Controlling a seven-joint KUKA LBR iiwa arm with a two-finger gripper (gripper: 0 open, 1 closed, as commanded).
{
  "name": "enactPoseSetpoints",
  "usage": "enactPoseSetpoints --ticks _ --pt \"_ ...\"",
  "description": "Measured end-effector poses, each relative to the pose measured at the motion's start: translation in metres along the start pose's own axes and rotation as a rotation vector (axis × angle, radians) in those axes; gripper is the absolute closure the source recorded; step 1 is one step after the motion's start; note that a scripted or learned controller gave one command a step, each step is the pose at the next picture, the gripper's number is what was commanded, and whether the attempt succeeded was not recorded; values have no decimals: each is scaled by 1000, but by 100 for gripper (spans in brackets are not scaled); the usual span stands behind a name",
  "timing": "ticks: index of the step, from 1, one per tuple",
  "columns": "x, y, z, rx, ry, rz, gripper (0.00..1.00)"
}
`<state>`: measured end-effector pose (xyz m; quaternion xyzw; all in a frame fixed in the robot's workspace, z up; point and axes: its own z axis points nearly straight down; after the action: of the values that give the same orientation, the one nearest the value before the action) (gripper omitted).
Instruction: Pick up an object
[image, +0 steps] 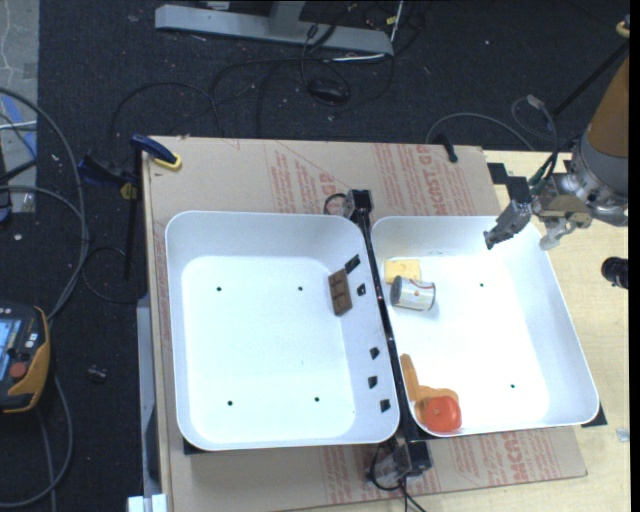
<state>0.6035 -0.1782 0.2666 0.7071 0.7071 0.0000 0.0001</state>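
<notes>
With the jaws (528, 224) hanging spread and empty over the right bin's (560, 330) far right corner, nearest to reach: small cylinder (412, 294) lying leftward, long axis across, beside yellow piece (404, 269), near the divider.

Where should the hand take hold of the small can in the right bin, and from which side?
Grip the can across its round body, from above. It seems to lie on its side, its length running left-right, so the fingers likely close best across its narrow width.
</notes>
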Motion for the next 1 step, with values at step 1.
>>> enactPoseSetpoints --ticks 1 --pt "-44 10 -4 0 -1 2 0"
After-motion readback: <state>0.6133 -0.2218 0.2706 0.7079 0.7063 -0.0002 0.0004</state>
